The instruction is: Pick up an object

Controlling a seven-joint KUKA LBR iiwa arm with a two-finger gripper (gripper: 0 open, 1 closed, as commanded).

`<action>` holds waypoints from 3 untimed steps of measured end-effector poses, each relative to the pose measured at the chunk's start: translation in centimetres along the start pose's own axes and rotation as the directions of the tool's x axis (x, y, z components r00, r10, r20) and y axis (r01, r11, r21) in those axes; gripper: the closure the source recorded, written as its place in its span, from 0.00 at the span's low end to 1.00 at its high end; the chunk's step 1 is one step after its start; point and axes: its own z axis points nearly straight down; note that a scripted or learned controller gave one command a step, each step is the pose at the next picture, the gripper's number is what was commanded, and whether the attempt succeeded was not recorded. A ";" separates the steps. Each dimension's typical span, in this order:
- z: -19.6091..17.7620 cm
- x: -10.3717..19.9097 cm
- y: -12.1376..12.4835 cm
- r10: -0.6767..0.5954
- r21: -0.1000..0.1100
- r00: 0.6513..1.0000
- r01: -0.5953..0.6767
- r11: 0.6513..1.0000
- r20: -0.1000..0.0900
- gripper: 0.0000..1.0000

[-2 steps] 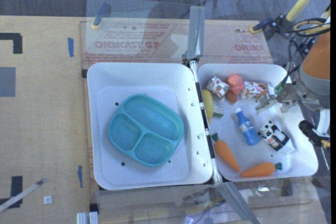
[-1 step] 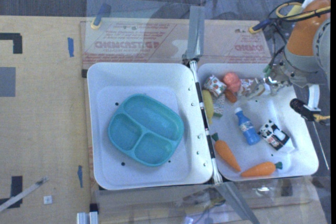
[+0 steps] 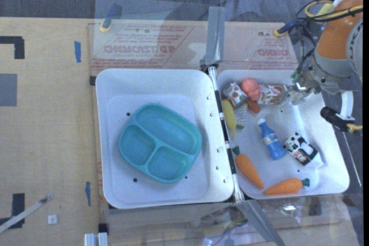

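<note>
Over in the right bin (image 3: 340,178), upper right of frame, the gripper (image 3: 297,88) hangs low by a patterned packet (image 3: 271,93), probably lined up to grab it. Can't tell its grip state, nothing's visibly held. Teal divided plate (image 3: 160,142) sits alone in the left bin (image 3: 115,89), likely the drop spot.

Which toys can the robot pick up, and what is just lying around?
For picking: blue bottle, two carrots, banana, pink toy, black-and-white toy, all in the right bin.

Just lying around: teal plate, left bin, blue tape.
</note>
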 end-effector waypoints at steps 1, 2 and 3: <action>-8.2 5.5 1.5 0.168 -0.055 0.986 -0.167 0.984 -0.002 1.00; -8.2 5.5 1.5 0.167 -0.054 0.986 -0.167 0.984 -0.002 0.00; -2.0 7.8 0.5 0.070 -0.071 0.998 -0.070 0.995 0.007 0.00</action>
